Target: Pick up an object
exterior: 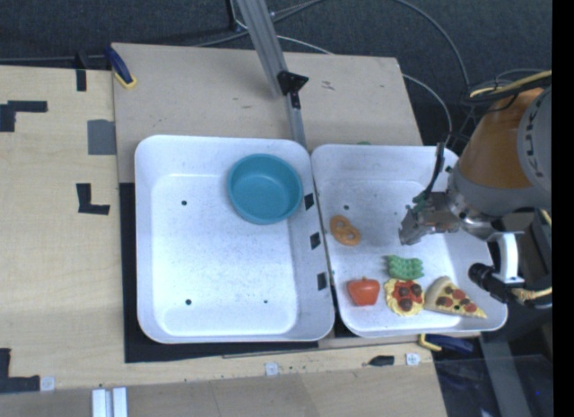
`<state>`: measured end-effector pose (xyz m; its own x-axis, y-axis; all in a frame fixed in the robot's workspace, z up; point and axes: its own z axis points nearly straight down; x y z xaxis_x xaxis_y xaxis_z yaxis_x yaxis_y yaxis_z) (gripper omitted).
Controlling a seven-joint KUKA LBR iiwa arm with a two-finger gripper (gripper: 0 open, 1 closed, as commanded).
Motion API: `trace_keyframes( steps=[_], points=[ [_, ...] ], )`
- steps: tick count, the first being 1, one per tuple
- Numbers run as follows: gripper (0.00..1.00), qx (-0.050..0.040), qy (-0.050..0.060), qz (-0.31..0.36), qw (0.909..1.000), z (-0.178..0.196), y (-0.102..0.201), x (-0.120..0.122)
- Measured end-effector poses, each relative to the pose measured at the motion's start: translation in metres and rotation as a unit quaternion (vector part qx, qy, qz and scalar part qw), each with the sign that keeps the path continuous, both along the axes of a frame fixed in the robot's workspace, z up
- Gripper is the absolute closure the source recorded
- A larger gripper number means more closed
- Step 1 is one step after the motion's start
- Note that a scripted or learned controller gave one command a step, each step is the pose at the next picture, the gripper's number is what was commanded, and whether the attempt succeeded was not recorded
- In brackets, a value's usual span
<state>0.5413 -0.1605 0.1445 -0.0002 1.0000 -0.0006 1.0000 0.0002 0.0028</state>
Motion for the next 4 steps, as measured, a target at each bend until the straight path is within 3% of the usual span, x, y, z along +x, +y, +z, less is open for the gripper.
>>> trace_keyframes(
  steps=[2, 4],
  points=[
    [1.0, 0.0001, 0.0, 0.001, 1.0, 0.09, 0.003, 0.0],
    [1.0, 0.0009, 0.001, 0.002, 1.0, 0.096, 0.104, -0.025]
  ],
)
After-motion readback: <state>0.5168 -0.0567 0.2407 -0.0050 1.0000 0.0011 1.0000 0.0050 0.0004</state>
